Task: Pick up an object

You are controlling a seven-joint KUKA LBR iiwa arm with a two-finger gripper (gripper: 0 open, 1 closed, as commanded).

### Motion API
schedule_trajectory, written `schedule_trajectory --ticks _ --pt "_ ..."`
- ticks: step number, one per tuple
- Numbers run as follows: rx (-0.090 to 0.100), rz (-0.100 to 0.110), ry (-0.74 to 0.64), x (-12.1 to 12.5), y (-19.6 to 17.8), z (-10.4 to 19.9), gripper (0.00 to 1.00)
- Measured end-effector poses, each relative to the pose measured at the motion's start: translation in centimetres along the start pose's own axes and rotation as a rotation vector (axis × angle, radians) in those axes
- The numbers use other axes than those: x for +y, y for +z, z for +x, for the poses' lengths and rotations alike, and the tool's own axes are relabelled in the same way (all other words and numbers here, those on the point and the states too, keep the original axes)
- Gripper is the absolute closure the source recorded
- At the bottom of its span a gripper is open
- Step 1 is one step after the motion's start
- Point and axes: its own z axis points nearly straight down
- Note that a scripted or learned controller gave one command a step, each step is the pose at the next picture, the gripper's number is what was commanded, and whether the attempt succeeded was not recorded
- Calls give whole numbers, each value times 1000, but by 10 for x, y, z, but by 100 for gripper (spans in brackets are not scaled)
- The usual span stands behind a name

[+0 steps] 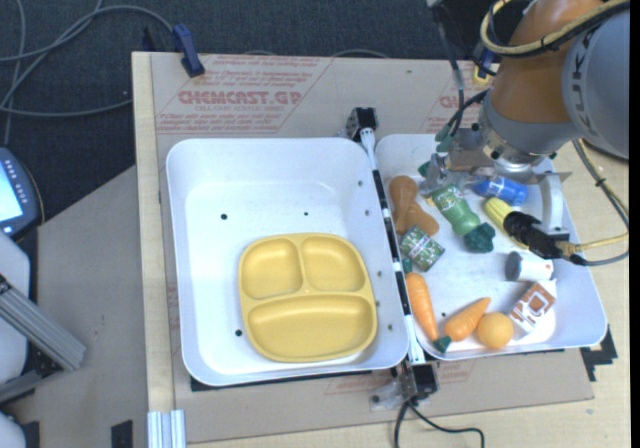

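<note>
The right bin (590, 281) holds several toy foods: a brown potato-like piece (405, 204), a green bottle (460, 214), a green checkered packet (422, 251), two carrots (420, 304) (465, 319), an orange ball (495, 331), a small carton (533, 304), a yellow corn cob (500, 211) and a blue piece (500, 188). My gripper (441, 170) hangs low over the far part of this bin, just above the green bottle's top end and right of the brown piece. The wrist hides part of the blue piece.
In the left bin (200, 186) a yellow divided plate (305, 296) lies near the front. A black clip (362, 120) sits at the far end of the wall between the bins. Cables (585, 251) trail across the right bin's right side.
</note>
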Motion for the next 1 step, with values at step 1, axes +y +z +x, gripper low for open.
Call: schedule_trajectory --ticks 1 --pt "-1 3 1 -60 -58 43 100"
